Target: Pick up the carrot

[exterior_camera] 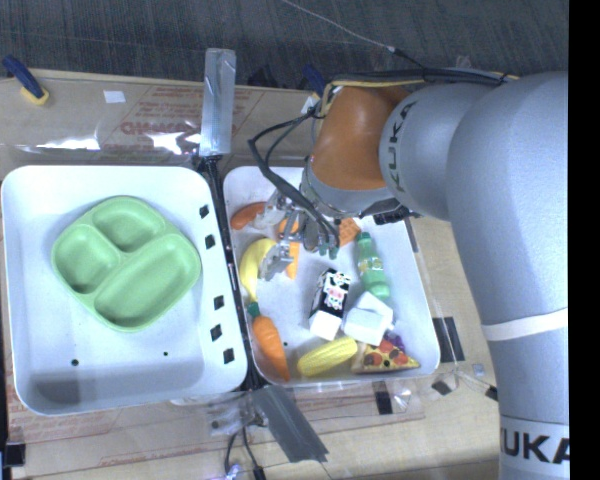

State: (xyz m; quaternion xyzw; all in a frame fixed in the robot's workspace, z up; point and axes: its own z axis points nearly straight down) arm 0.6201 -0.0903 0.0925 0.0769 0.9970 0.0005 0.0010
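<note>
The KUKA arm (480, 208) covers much of the right side, its orange band bent down over the upper part of the right bin (412, 268), which serves here as the landmark. Left of that bin, touching it along the shared divider, sits the left bin (30, 288) with a green divided plate (127, 260) in it. Inside the right bin the gripper (285, 243) hangs low over the upper-left quarter, among cables and metal parts; how far the claw is open I cannot tell, and nothing can be made out between its tips. The carrot (269, 340) lies in the bin's lower-left corner, close to the divider wall, its green top pointing up toward the gripper. Just right of it, along the bottom wall, lie a yellow corn cob (327, 356) and a pizza slice (390, 358); a small cow-print carton (330, 296) and a white block (368, 320) sit near the bin's centre, and a green bottle (372, 266) stands toward its right wall. A yellow banana (252, 266) lies just beside the gripper. Judging by this, the task is at the approach step: 1 grasp is yet to be made, and the next move calls for shifting toward the lower-left corner and descending with the claw set across the carrot's body, clear of the wall and the corn cob.
</note>
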